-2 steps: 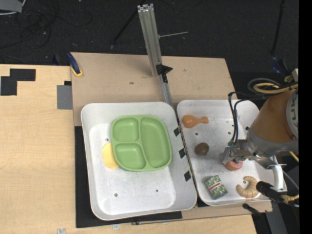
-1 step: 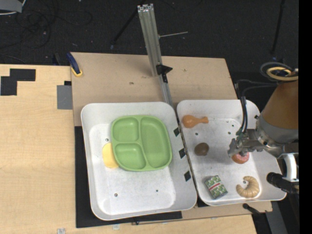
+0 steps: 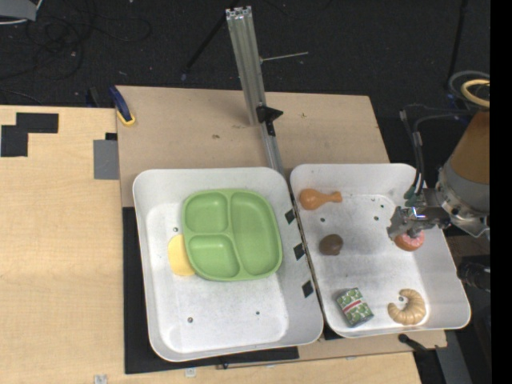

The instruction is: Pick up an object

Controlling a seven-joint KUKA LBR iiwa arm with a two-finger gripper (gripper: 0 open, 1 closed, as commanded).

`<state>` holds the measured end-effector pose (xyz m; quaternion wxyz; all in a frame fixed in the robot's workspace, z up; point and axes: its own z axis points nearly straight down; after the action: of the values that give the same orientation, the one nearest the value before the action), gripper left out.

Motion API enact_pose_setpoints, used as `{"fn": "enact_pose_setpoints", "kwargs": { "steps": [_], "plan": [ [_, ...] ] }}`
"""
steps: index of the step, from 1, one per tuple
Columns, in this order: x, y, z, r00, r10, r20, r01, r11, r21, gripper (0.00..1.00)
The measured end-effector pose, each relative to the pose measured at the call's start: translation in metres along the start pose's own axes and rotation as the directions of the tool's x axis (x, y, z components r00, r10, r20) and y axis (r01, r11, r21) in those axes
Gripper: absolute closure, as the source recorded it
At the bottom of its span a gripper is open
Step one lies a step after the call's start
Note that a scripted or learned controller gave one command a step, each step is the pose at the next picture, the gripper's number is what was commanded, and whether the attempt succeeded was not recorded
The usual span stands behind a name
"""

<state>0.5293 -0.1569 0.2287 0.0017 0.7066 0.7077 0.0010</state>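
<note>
Pincer (image 3: 408, 224) low in right bin (image 3: 376, 184), partly hiding red object (image 3: 411, 242) — can't tell pincer state, arm cut off.

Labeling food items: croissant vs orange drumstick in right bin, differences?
The croissant is tan and curved, lying at the near right corner; the orange drumstick is club-shaped, bulb end left, lying at the far left. Both rest loose in the right bin, apart from the gripper.

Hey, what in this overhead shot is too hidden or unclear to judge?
- Claw: too small to tell whether open or shut.
- Red object: partly covered by the claw; a grip can't be confirmed.
- Yellow object: partly under the green divided plate.
- Arm: cut off rightward.
</note>
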Motion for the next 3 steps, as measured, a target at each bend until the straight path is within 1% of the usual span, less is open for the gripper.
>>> {"fn": "enact_pose_setpoints", "kwargs": {
  "steps": [1, 2, 3],
  "plan": [
    [-0.001, 0.001, -0.051, 1.0, 0.0, 0.0, 0.0, 1.0, 0.002, 1.0],
    [0.04, 0.018, -0.047, 1.0, -0.002, -0.002, 0.002, 1.0, 0.005, 1.0],
    [0.079, 0.037, -0.031, 1.0, -0.001, -0.002, 0.001, 1.0, 0.008, 1.0]
  ]
}}
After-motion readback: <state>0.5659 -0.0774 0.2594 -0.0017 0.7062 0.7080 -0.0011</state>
